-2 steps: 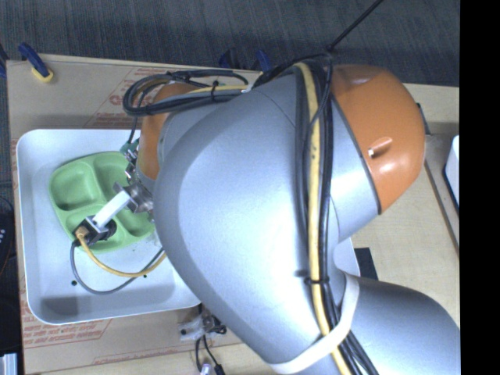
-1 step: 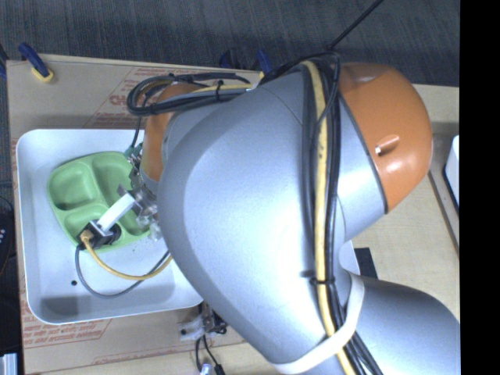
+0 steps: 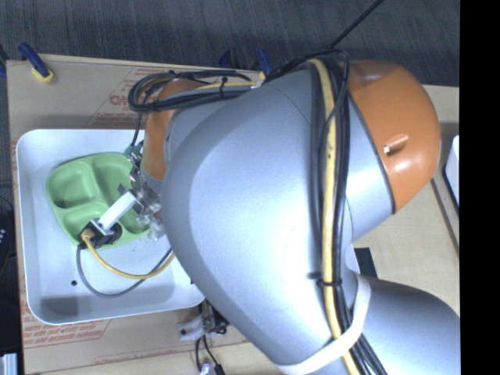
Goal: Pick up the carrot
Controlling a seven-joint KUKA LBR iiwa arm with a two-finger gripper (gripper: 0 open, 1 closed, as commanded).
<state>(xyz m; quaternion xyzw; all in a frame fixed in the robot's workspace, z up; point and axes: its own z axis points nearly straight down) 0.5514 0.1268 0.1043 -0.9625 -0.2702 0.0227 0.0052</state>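
Observation:
The grey arm with its orange band (image 3: 391, 139) fills most of the camera view and covers the right bin and the right part of the left bin (image 3: 35, 233). The wrist reaches down over the left bin, near a green divided plate (image 3: 78, 186). The gripper's fingers are hidden under the arm. No carrot can be made out in the uncovered part of the bin.
The left bin's white floor (image 3: 47, 272) shows bare at the front and left. Blue clamps (image 3: 35, 61) sit on the bench's back edge. A sliver of something white (image 3: 453, 162) shows at the far right.

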